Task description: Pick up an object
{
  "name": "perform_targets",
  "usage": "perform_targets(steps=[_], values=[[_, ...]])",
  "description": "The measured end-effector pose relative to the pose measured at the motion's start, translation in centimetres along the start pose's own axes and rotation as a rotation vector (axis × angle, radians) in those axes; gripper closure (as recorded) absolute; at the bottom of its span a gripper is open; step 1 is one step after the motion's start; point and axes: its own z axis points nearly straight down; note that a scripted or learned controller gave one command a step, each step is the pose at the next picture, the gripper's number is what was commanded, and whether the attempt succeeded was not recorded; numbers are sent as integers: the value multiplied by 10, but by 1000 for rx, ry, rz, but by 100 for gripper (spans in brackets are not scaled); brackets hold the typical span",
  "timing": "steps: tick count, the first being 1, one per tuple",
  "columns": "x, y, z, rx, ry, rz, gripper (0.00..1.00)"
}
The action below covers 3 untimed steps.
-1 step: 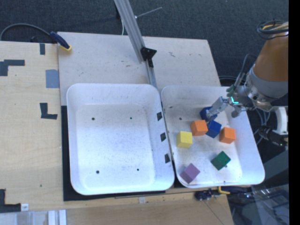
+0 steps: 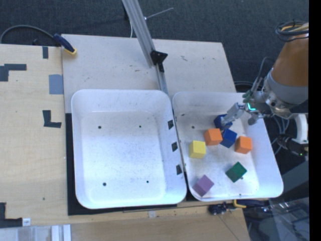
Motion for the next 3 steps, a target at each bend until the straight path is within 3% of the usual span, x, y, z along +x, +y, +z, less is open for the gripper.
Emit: perform_targets(steps=[2, 3], values=[[-15, 4, 101, 5, 0, 2, 0], [-17, 11, 123, -26, -9, 0, 0]])
